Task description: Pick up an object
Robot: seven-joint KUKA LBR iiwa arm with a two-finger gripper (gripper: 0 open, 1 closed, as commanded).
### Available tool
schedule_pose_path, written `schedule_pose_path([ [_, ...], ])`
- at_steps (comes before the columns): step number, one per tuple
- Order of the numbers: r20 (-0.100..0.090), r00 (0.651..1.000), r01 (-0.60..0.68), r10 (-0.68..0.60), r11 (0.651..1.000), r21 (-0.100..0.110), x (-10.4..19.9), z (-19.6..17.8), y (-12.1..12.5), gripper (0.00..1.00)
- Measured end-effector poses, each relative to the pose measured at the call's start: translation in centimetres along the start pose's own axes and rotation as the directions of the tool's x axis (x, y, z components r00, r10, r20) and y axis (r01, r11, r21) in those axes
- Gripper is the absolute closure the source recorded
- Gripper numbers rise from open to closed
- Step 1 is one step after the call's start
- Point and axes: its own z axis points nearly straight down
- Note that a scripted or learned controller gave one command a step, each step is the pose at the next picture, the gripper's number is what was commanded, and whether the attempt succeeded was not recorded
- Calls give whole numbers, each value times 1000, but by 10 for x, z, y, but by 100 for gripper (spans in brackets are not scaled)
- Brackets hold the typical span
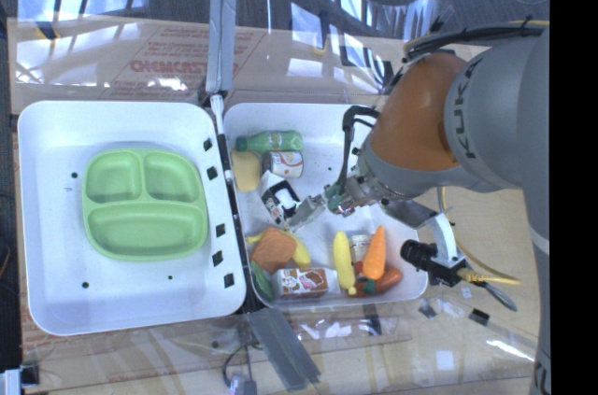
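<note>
The gripper sits low in the right bin, reaching in from the right w/ the grey arm and its orange band looming above it. Its tip points left toward the middle of the bin. Can't tell how far apart the fingers are, and nothing is clearly seen between them.

Right at the tip, touching or nearly so, is a small black-and-white item, too small to make out. Just above that, a small can w/ a white and red-brown label, and next to it on the left a pale yellow piece. Above both lies a green bottle on its side.

Below the gripper: an orange-brown block w/ a bit of yellow beside it, and under that a box w/ a red label near the bin's front wall. Right of those, below the wrist, a yellow banana-like piece lies just beside an orange carrot, both roughly upright in the view.

Left bin is well apart from the gripper; it holds a green divided plate w/ three compartments.
</note>
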Motion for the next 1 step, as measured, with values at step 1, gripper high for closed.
schedule_pose_path([
  [1,1,981,193,-193,981,-3,-40,92,4,0],
])
